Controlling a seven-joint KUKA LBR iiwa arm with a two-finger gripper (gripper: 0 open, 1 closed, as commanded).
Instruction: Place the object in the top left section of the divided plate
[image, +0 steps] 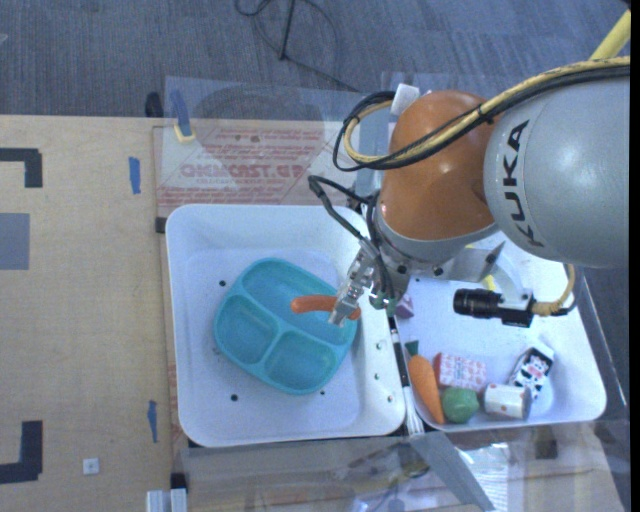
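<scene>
The tool (348, 303) hangs at the plate's three o'clock rim, gripping the orange stick (312, 304) over the blue divided plate (285, 338). Best to carry it toward ten o'clock, low over the top-left section, before releasing.

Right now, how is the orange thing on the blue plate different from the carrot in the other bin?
The thin orange stick lies across the teal divided plate in the left bin, right by the gripper; the toy carrot lies in the right bin, beside a green ball. The stick is slim and lies sideways; the carrot is fatter, tapered, and points up and down the picture. Both are orange.
</scene>
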